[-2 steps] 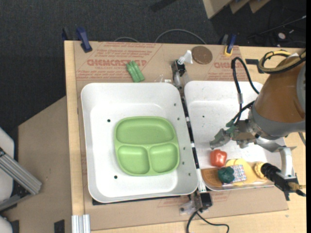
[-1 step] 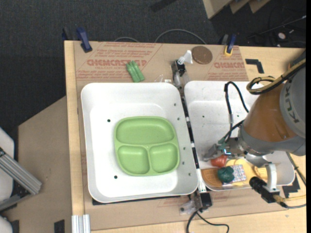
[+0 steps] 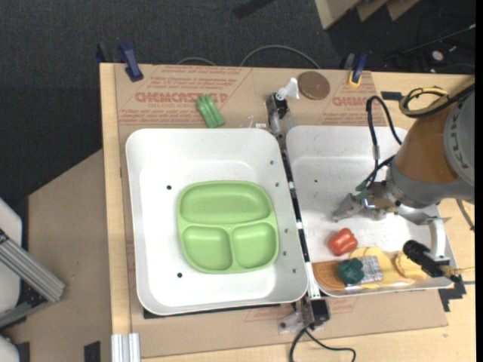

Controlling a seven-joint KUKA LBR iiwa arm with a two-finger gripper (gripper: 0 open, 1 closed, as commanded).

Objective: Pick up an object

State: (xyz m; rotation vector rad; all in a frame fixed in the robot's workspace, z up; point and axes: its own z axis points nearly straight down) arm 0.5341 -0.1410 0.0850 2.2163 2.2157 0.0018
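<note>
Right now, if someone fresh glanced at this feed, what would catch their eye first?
Probably the green divided tray in the middle of the left bin. Next, the grey-and-orange arm reaching into the right bin, its gripper just above a red object. Along that bin's near edge lie a dark green item and yellow pieces.

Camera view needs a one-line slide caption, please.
Gripper hovers above red object in right bin; green tray in left bin.
</note>
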